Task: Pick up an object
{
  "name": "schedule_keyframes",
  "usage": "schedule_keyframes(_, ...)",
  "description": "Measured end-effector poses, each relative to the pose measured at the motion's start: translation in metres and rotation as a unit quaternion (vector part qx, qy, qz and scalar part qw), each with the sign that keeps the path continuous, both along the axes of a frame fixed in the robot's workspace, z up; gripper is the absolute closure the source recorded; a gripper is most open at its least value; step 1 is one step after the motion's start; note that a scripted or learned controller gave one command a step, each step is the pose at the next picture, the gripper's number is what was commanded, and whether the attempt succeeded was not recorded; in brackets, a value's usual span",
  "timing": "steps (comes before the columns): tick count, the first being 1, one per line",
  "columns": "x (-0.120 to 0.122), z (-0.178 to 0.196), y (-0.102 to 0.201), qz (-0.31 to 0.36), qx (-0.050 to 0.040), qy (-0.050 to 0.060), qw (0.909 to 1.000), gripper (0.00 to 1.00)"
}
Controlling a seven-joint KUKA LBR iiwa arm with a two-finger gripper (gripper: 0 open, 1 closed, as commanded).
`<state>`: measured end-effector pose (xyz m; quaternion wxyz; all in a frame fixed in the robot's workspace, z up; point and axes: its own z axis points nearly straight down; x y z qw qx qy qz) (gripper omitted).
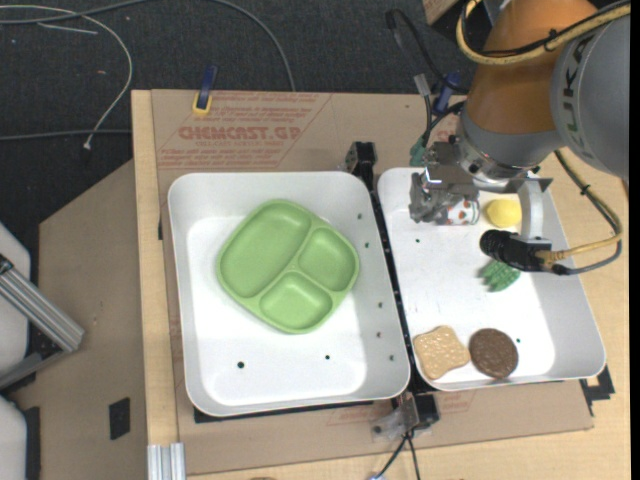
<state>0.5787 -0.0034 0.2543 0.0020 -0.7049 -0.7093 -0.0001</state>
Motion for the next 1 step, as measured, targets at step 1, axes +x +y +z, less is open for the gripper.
schedule_keyframes(1, -0.007, 0.0028, 0.0539, 0.0, 0.0001, 0.0, 1.0, 1.0)
